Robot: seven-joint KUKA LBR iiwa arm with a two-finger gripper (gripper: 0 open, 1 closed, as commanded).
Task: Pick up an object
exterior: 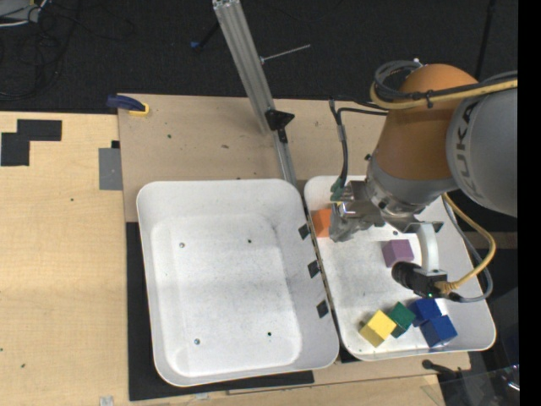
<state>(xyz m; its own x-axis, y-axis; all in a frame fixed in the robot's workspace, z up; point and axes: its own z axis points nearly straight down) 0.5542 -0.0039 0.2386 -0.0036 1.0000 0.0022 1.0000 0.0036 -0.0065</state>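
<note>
The gripper [345, 227] hangs low over the upper left corner of the right bin [473, 332], right beside or on the orange block [320, 221], but the wrist hides its tips and I cannot tell how they are set or whether anything sits between them. The orange block lies against the bin's left wall, near the divide with the left bin [161, 201]; it looks like a small rigid cube, probably light and hard-faced, so a pinch across two opposite flat sides should hold it, though the wall close by leaves little room on that side. The arm [423, 142] comes in from the right with its orange band above the wrist, bent steeply downward so the tool points almost straight into the bin. Farther out, a purple block [397, 250] lies near the bin's middle, well apart from the orange one. In the lower part, a yellow block [378, 327], a green block [401, 318] and blue blocks [434, 320] sit clustered together, touching or nearly so.
</note>
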